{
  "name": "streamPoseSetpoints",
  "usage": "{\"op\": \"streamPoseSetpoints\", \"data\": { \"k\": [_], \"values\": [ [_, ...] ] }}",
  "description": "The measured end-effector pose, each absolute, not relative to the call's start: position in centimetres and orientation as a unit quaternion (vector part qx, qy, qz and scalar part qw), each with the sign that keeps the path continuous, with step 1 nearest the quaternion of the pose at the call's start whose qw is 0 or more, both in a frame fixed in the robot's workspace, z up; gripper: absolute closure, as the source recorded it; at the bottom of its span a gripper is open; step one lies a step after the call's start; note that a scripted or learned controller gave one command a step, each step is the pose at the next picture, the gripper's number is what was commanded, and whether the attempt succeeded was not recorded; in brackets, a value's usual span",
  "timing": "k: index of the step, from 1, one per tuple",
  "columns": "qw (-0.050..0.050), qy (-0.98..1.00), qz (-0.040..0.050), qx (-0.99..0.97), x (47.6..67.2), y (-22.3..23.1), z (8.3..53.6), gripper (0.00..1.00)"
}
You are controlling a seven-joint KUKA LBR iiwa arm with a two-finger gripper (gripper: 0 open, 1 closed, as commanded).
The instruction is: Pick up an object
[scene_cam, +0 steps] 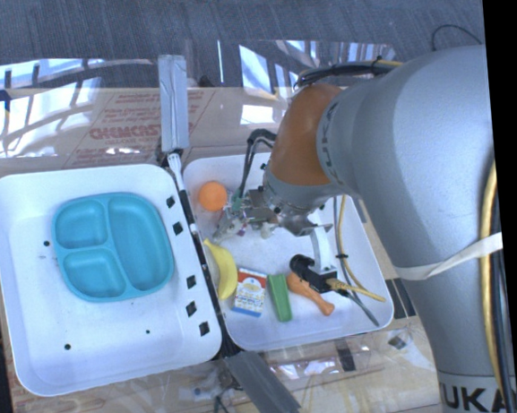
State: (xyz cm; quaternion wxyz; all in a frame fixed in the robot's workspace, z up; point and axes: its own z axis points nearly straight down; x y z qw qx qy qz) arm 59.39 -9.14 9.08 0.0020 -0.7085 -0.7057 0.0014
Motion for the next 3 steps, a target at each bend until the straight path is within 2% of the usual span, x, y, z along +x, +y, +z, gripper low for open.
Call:
{"op": "streamPoseSetpoints", "data": {
  "k": [1, 2, 3],
  "values": [
    [0.014, -0.686, 0.0119, -0.727, 64.9, -10.5, 8.6, 0.00],
    [0.016, -0.688, 0.0144, -0.725, 64.8, -10.5, 9.5, 1.00],
    [0.000, -0.649, 0.0000, -0.761, 65.7, -8.5, 19.3, 1.00]
  ]
}}
